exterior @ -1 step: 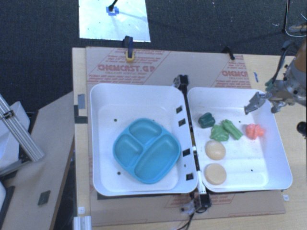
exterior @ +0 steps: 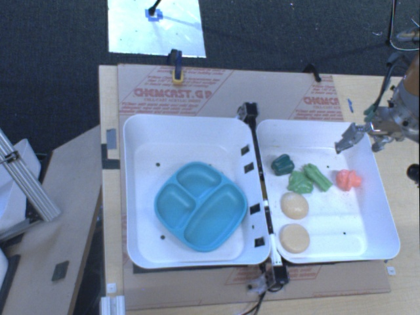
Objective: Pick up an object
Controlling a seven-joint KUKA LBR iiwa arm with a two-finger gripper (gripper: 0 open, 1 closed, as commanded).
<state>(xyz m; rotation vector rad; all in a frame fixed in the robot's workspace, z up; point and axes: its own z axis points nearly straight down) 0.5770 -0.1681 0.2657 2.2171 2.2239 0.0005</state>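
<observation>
The gripper (exterior: 362, 138) hangs over the upper right part of the right bin (exterior: 384, 205), reaching in from the right, and nothing sits between its fingers; one finger (exterior: 346, 140) juts out to the left, but how far apart the fingers stand cannot be told from this angle. Nearest to it, below and a little to the left, lies a pink-orange piece (exterior: 348, 179) on the bin floor, apart from the fingers. Farther left of the gripper and lower lie two bright green pieces: a ridged one (exterior: 317, 176) on a slant, and a lumpier one (exterior: 300, 183) touching it on its left. Up from those, and still to the gripper's left and slightly below its level, sits a dark green piece (exterior: 283, 165). Well below and left of the gripper lie two pale yellow rounds, one (exterior: 294, 206) just beneath the lumpy green piece and the other (exterior: 294, 238) under the first, near the bin's lower edge. All six things rest loose on the white floor of the right bin. Far to the gripper's left, past the divide between the bins, the left bin (exterior: 141, 149) holds a blue plate (exterior: 200, 205) with three compartments, lying flat and turned at a slant, in the lower middle of that bin.
</observation>
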